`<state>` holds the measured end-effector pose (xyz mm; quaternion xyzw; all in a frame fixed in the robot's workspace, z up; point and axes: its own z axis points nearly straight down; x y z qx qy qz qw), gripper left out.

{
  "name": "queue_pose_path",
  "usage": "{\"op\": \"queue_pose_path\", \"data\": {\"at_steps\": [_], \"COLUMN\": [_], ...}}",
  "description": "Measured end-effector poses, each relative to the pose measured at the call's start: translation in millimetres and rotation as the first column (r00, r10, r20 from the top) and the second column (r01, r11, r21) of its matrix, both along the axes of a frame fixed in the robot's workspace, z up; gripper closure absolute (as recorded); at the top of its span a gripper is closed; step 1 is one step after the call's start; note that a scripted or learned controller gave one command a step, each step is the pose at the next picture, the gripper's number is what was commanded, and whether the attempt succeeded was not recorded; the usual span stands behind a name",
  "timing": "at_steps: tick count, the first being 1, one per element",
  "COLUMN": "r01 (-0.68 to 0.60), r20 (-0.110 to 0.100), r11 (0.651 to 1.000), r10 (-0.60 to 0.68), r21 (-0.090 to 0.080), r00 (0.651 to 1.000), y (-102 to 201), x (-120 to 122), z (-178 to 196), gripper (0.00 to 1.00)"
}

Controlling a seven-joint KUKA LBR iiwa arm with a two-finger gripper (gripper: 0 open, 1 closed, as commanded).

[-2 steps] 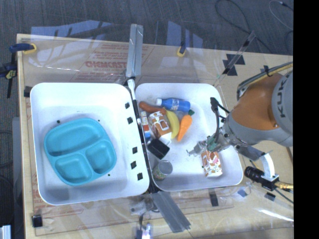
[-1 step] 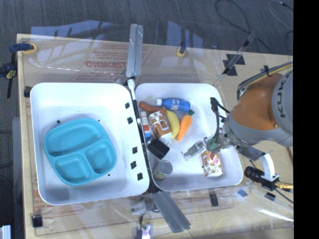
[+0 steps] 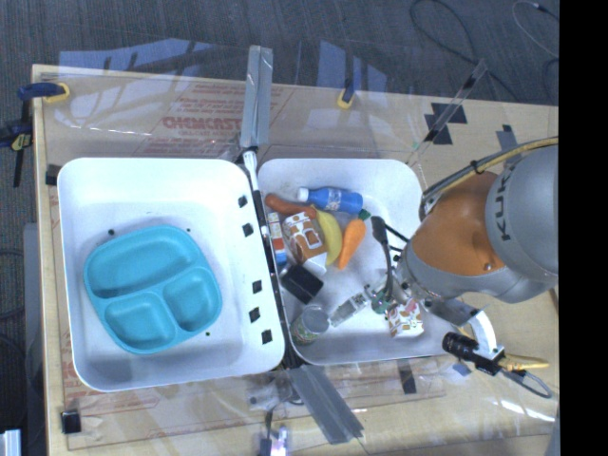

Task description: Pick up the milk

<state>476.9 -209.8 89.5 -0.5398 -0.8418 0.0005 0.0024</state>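
The milk (image 3: pixel 406 319) is a small white carton with red and green print, lying at the front right of the right bin (image 3: pixel 399 174). My gripper (image 3: pixel 385 297) hangs low over the bin, just left of the carton's upper end and touching or almost touching it. The grey wrist and its orange band (image 3: pixel 456 240) cover the bin's right side. Nothing is visibly lifted off the bin floor.
Around the gripper lie a silvery piece (image 3: pixel 350 305), a tin can (image 3: pixel 310 324), a black block (image 3: pixel 302 281), a brown-and-white box (image 3: pixel 302 236), a banana (image 3: pixel 330 236), a carrot (image 3: pixel 351 241) and a blue-labelled bottle (image 3: pixel 331 199). The left bin (image 3: pixel 85 183) holds a blue divided tray (image 3: pixel 152 288).
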Motion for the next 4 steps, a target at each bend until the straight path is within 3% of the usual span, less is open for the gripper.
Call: {"op": "queue_pose_path", "data": {"at_steps": [1, 2, 3, 4], "r01": [-0.081, -0.154, -0.259, -0.311], "r20": [0.003, 0.000, 0.003, 0.002], "r11": [0.997, 0.988, 0.966, 0.950], "r10": [0.081, 0.154, 0.259, 0.311], "r21": [-0.002, 0.001, -0.002, -0.001], "r00": [0.997, 0.988, 0.966, 0.950], "y": [-2, 0, -1, -1], "x": [1, 0, 1, 37], "z": [115, 70, 132, 96], "gripper": [0.00, 0.00, 0.00, 0.00]}}
